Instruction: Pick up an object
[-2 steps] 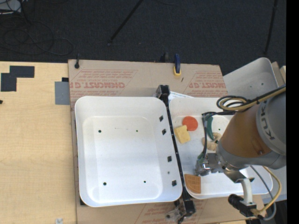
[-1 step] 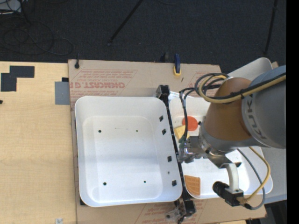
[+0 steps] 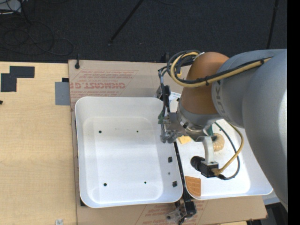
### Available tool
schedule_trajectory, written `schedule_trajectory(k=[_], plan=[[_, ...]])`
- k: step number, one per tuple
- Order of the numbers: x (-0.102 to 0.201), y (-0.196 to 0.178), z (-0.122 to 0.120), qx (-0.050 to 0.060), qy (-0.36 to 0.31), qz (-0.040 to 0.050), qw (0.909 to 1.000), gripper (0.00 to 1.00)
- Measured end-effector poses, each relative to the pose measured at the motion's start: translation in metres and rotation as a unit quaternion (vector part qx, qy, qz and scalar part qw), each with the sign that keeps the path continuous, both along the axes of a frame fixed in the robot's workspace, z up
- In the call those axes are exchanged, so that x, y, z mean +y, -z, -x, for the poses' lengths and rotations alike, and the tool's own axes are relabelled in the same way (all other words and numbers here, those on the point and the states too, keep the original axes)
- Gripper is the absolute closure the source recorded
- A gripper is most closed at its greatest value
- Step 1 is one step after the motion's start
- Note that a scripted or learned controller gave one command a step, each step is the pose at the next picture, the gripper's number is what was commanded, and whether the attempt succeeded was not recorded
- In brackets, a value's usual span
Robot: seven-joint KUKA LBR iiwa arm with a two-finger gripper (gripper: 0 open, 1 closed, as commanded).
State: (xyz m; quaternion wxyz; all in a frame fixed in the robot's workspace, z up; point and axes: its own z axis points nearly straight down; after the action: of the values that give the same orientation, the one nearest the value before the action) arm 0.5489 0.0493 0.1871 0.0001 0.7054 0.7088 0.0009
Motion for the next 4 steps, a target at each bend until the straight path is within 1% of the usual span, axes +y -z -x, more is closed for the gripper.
schedule_trajectory(k=[1,2,3,4], plan=[[0.039,-0.002,-0.022,0.002,0.001,0.0004,1.0000,1.00],[0.168,0.071,-0.015,0.005,-0.003,-0.0008,1.0000,1.00],[0.136,0.052,-0.009,0.003,0.003,0.0017,1.0000,1.00],[0.157,-0.087,-0.052,-0.006,0.001,-0.0017,1.0000,1.00]])
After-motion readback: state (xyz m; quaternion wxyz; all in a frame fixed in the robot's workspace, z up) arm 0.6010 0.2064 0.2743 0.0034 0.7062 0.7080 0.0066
